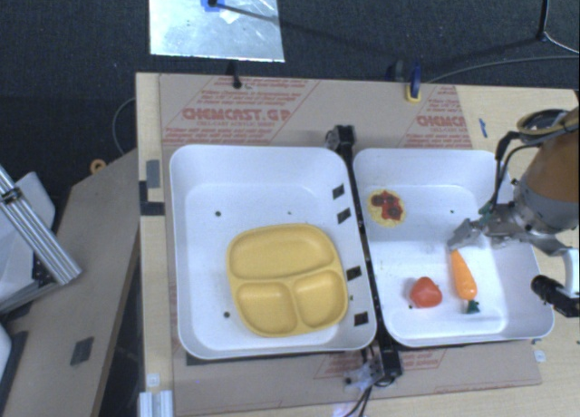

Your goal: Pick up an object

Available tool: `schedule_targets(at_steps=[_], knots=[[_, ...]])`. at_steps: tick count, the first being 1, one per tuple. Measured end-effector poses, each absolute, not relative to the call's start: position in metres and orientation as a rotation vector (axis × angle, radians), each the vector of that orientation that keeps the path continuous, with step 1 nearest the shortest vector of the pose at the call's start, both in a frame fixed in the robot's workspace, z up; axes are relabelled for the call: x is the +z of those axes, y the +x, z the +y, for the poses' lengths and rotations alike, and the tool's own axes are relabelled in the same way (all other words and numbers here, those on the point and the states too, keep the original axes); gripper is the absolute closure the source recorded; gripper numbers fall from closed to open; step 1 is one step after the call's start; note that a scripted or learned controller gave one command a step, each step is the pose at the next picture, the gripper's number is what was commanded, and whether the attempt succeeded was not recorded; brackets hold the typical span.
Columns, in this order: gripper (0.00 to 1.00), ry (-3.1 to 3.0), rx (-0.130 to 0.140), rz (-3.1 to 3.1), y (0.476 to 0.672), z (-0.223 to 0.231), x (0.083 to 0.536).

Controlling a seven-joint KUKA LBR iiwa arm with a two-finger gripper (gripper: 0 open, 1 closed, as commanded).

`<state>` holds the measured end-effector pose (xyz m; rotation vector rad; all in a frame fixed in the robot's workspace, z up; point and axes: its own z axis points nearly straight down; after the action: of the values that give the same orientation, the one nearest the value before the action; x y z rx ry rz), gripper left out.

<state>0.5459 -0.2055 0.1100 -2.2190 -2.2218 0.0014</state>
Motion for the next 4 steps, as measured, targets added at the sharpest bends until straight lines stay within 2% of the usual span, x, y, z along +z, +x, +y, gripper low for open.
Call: schedule_targets(at_steps=[1,2,4], knots=[[0.00,-2.220,0.000,-2.222,0.546,-0.205,0.083],[1.00,-2.223,-0.003,-2.225,0.548,-0.206,0.096],[1.00,-2.221,-0.005,-2.233,0.553,-0.199,0.219]])
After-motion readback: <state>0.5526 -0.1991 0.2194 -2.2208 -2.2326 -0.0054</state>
